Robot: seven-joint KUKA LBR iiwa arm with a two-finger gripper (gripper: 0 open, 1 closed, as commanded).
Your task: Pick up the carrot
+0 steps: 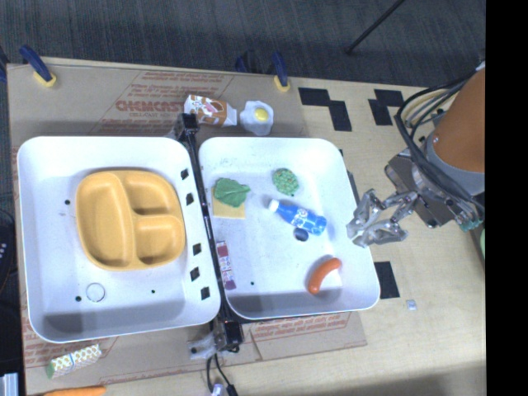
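The carrot (323, 274) lies loose on the floor of the right bin (272, 297), close to the near-right corner, its orange body slanted with one end pointing toward the right wall; nothing touches it, so it is free to be taken from above. Further back in the same bin rest a blue bottle (298, 216), a small dark piece just beside it, a round green item (285, 180) and a green leaf on a yellow slice (230, 196), all well apart from the carrot and unlikely to hinder a grasp. The left bin (41, 221) carries a yellow divided tray (132, 218). The pincer (373, 223) hangs outside the right bin, just beyond its right wall and over the surface (429, 320), with its fingers spread apart and nothing between them, which suits an approach not yet begun. To my judgement the arm must next travel left and toward the near edge, then descend over the carrot, aligned across its narrow width.
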